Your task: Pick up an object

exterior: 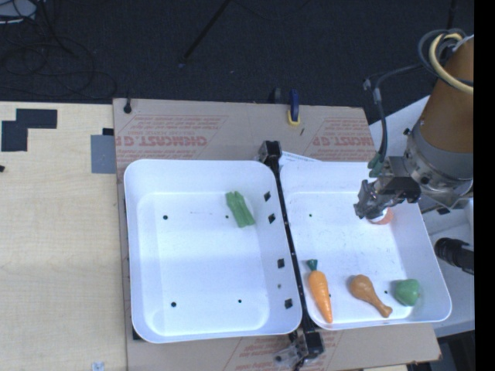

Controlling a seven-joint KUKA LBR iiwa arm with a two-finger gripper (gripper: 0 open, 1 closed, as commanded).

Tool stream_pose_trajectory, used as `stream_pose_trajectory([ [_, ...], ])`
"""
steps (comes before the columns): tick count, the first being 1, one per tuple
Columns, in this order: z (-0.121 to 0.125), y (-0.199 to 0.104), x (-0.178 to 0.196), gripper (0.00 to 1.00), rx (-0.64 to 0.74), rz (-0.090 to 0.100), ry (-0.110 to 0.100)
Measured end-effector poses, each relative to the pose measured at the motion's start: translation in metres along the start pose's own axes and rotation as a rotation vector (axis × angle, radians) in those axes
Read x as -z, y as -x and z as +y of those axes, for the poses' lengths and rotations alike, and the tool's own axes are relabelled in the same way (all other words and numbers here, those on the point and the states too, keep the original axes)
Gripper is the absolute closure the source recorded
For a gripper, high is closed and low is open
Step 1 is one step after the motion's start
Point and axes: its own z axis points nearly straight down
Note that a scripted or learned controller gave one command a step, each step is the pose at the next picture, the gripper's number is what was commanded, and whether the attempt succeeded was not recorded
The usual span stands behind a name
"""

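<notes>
Claw low over a pink item at the right bin's far edge

Nearest lie the carrot, drumstick and green ball; farther back the gripper hides most of the pink item, grip state unreadable; best to centre on it, close firmly, then lift straight

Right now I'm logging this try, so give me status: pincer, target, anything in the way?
Pincer low over right bin, far side. Pinkish object directly beneath, mostly hidden; grasp not confirmed. Carrot, drumstick, green piece sit apart, near edge.
</notes>
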Motion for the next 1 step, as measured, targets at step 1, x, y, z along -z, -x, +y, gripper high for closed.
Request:
stream_pose_trajectory([
  [1, -0.006, -0.0683, 0.1059, 1.0, 0.003, 0.0, 0.016],
])
